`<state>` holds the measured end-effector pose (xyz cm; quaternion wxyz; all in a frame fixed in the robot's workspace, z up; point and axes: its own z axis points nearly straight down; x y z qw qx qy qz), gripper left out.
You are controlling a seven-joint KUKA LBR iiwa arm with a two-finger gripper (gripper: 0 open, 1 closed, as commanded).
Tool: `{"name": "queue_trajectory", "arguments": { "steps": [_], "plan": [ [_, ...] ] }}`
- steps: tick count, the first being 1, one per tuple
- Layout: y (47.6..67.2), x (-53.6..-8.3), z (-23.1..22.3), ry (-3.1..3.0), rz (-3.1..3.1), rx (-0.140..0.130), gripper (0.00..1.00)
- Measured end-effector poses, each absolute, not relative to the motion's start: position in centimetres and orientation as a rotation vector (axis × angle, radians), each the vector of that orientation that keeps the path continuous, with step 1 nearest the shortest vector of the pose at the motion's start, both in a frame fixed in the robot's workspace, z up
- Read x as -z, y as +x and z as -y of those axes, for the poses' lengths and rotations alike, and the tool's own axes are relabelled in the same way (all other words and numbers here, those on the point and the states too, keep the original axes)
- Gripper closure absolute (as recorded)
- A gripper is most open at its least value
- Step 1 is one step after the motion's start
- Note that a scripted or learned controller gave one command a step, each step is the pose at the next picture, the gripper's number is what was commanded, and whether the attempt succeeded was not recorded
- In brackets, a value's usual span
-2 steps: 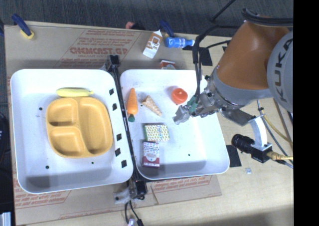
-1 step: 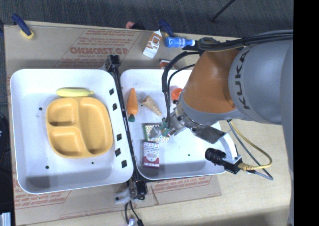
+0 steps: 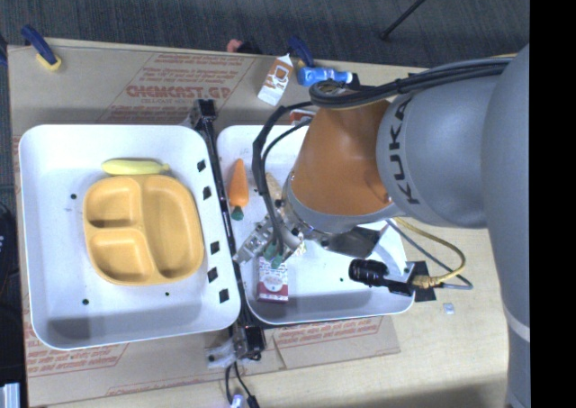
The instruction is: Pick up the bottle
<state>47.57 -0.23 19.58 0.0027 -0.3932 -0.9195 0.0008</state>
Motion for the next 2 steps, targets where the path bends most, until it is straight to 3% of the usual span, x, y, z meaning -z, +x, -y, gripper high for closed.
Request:
{"name": "queue_trajectory", "arguments": {
  "steps": [1, 2],
  "plan": [
    [47.6, -19.1, -9.5, -1.066, 2.953, -0.001, 1.00],
    [47.7, -23.6, 0.2, -0.773, 3.046, -0.001, 1.00]
  ]
}}
